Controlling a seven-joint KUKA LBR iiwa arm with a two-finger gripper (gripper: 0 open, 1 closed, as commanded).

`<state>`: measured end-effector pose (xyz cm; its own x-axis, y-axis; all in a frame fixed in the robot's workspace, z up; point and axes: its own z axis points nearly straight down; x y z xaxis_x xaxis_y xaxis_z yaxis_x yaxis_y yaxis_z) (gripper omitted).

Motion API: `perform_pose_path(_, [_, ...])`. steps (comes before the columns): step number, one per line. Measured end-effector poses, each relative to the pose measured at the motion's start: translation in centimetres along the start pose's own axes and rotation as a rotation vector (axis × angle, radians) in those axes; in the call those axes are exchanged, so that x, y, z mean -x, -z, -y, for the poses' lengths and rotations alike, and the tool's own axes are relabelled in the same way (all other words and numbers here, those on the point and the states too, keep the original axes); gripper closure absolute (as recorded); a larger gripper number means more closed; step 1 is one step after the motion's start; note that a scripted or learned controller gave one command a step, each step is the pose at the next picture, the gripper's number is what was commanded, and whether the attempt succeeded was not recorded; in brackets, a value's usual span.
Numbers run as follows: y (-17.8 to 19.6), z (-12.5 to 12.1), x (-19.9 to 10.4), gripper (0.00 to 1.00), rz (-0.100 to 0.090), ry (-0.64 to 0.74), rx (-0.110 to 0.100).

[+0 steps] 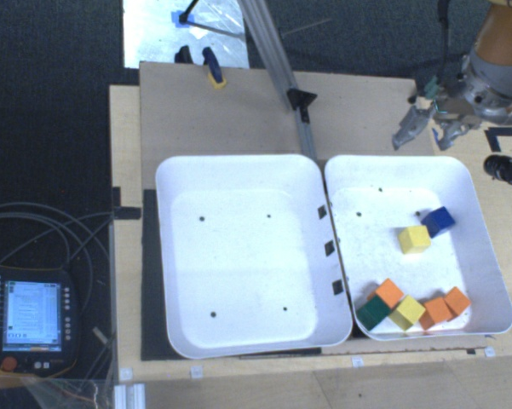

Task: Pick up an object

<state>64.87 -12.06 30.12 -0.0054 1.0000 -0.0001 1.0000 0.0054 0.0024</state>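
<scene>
The blocks all sit in the right bin (486,228). A blue block (439,221) lies toward the far right side, with a yellow block (414,239) just beside it, their corners close or touching. Down at the near edge there's a huddle: a green block (373,313), an orange block (389,293) behind it, a second yellow block (406,313), and two more orange blocks (447,306) packed against the near right wall. The left bin (166,228) stands alongside, its rim touching the right one's.

The gripper (431,129) hangs above the surface just beyond the right bin's far rim, well apart from every block. Its jaws stand apart, nothing between them. The orange-banded arm (498,41) comes in from the right. A teach pendant (30,318) with a lit screen rests off the surface's left side, cables trailing from it.
</scene>
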Motion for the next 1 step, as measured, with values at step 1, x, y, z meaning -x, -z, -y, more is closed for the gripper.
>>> perform_pose_path(1, [0.01,0.0,0.01,0.0,0.001,0.0,0.0])
